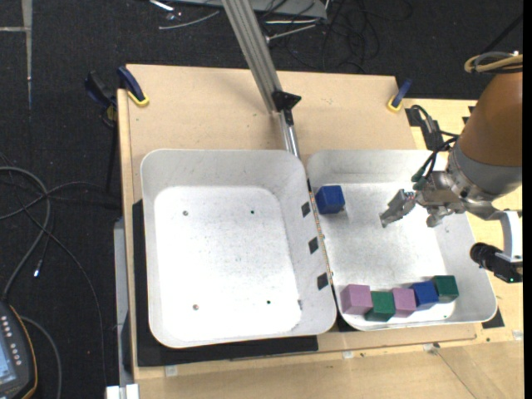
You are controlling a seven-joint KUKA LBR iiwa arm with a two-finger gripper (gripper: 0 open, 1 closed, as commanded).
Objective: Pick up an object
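Blue cube (330, 199) sat alone at ten o'clock in the right bin (366, 256); the pincer (399, 208) hovered nearby, grip state untellable, seemingly holding nothing.

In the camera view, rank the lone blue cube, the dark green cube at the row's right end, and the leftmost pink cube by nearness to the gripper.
From the gripper:
1. Lone blue cube, near the divider.
2. Dark green cube, front right corner.
3. Leftmost pink cube, front left of that bin.
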